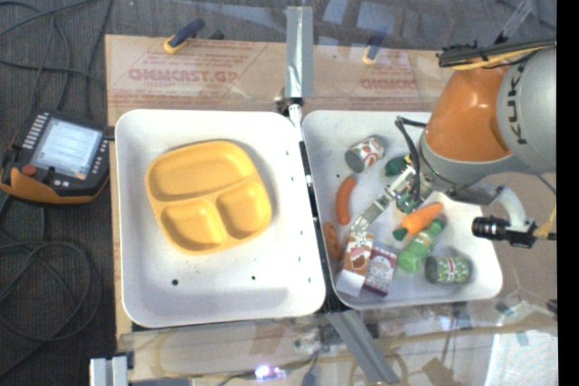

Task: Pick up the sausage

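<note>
Sausage (pixel 345 199) lies just left of gripper (pixel 391 199), near bin (pixel 312 194) wall. Fingers apart, nothing betw them. Prob. light, smooth, bit slippery; grab across the middle.

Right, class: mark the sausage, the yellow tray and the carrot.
sausage (pixel 344 199), camera view, middle of its length.
yellow tray (pixel 210 193), camera view, ridge between its compartments.
carrot (pixel 423 218), camera view, orange body.

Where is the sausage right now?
The sausage lies in the right bin, near its left wall, with a small can above it in the camera view and the gripper to its right.
</note>
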